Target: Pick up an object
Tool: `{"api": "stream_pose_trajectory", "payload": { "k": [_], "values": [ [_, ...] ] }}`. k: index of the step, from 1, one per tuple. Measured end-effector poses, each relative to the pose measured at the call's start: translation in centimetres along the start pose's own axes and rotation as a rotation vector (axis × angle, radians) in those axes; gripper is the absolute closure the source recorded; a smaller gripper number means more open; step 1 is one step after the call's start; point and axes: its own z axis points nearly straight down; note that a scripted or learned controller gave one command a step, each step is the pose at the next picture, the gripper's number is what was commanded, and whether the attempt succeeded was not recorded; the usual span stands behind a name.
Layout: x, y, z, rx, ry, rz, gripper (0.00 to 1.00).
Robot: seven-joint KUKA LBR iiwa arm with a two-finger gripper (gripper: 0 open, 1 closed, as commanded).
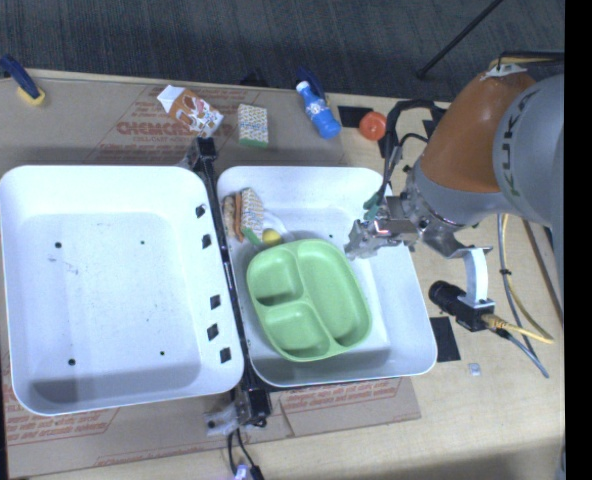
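A green divided plate lies in the right bin, covering most of its floor. Behind it, by the bin's left wall, lies a striped snack packet with a small yellow thing beside the plate's rim. My gripper hangs at the right side of this bin, just past the plate's far right edge. Its fingertips look close together with nothing seen between them.
The left bin stands beside the right one. On the bench behind the bins lie a blue bottle, an orange ball, a green-white packet and a wrapped snack. A blue-yellow clamp sits far left.
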Motion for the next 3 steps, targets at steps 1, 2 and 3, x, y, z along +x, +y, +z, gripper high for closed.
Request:
{"api": "stream_pose_trajectory", "payload": {
  "k": [1, 2, 3],
  "values": [
    [2.3, 2.1, -6.6, -0.005, 0.000, 0.000, 1.00],
    [-0.9, -0.1, -4.6, -0.003, -0.001, 0.000, 1.00],
    [-5.0, -2.3, 0.8, -0.001, 0.000, 0.000, 1.00]
  ]
}}
